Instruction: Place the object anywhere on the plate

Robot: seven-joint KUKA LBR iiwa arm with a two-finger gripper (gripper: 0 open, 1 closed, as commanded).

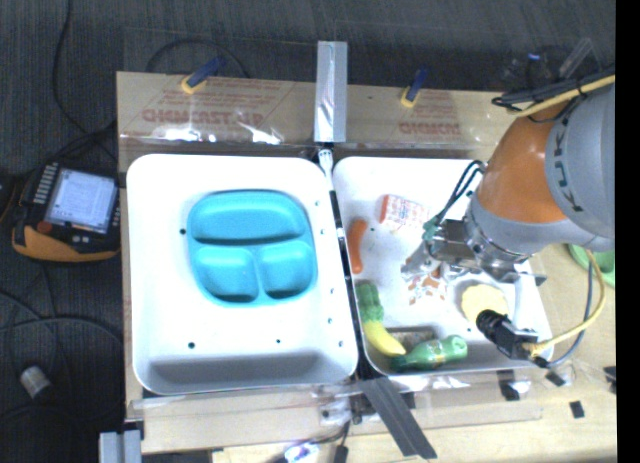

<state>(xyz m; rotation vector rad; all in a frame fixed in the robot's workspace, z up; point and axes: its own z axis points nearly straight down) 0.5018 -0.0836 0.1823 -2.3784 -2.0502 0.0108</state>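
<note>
Your claw (pixel 432 269) hung low in the frame's right bin (pixel 440 173); I couldn't tell its state; you needed one toy gripped firmly, then carried left to the blue plate (pixel 250 246).

bright, even overhead light | glare on white bins (pixel 150 251) | slightly soft focus

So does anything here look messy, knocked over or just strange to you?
Nothing looks spilled or broken. The toy food, such as the banana and carrot, lies jumbled in the right bin, while the blue plate sits squarely in the left bin.
</note>
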